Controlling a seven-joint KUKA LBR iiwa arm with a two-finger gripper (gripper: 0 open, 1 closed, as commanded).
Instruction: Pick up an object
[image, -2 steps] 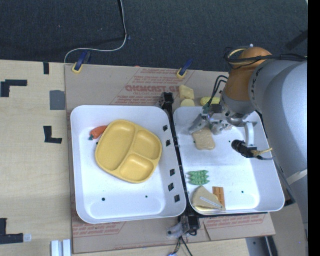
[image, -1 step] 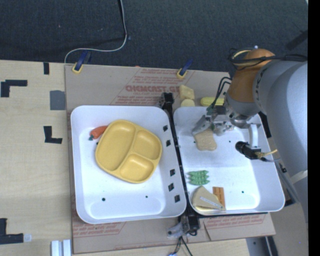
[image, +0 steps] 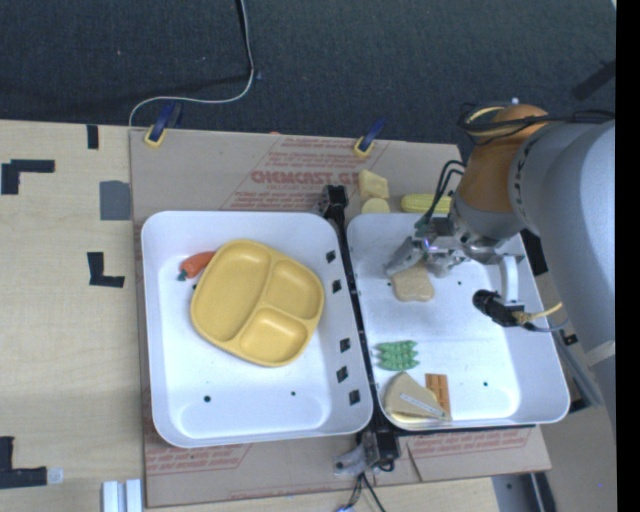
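Arm (image: 540, 190) is reaching in from the right over the right bin (image: 500, 385), orange band (image: 495, 175) sitting above the wrist. Gripper (image: 420, 262) is hanging over the bin's far-left part, tips pointing down at a tan lump (image: 413, 287) and just about touching its top. Fingers (image: 405, 259) are looking slightly parted; nothing is showing between them, so it's not holding anything. Can't tell contact for certain from this angle.

Right bin contents:
- tan lump sitting left of centre, toward the far edge, right under the gripper
- green pea pod (image: 396, 353) lying near the left wall, midway down
- wedge (image: 412, 400), pale with a darker rim, lying at the near-left corner
- orange cracker (image: 438, 393) lying just beside the wedge on its right, touching or nearly so

Left bin (image: 240, 420):
- yellow plate (image: 257, 300) with three compartments, lying tilted across the middle
- carrot (image: 197, 263) poking out from under or beside the plate's far-left edge

Outside the bins, on the cardboard (image: 290, 175) past the right bin's far edge: two pale yellow pieces (image: 373, 192) and a corn cob (image: 420, 203), partly hidden by the arm's cabling. Two clamps (image: 160, 127) are pinning the cardboard's far edge.
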